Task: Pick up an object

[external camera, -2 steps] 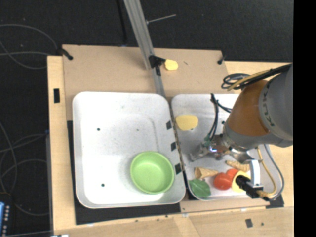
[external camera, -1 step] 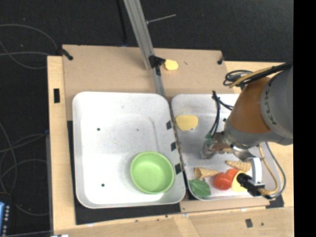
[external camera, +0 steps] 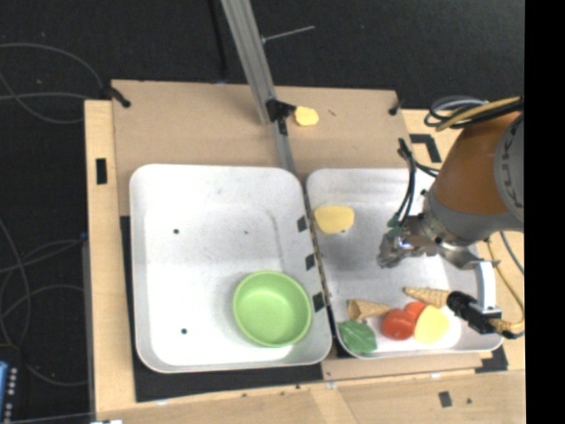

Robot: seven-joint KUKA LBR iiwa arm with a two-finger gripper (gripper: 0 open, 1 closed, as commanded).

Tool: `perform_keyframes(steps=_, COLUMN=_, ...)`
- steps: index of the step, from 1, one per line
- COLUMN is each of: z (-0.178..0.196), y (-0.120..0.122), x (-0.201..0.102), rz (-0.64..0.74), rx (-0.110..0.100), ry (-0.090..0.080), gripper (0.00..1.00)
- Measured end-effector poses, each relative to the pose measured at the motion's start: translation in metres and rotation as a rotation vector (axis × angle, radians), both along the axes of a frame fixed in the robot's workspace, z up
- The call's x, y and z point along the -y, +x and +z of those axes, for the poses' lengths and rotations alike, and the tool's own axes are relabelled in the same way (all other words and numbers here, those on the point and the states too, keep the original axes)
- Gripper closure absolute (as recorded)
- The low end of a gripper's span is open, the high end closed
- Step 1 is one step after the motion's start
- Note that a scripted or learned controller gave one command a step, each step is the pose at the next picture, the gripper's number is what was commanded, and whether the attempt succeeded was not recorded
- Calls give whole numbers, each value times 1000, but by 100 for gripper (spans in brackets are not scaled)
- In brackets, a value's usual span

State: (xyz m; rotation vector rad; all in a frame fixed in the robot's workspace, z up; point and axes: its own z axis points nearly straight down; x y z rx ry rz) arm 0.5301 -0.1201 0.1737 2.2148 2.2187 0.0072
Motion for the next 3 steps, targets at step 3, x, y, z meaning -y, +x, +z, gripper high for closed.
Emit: perform_keyframes(steps=3, z=59, y=7, x=-52, rz=6, rx=-7, ry=2, gripper=100)
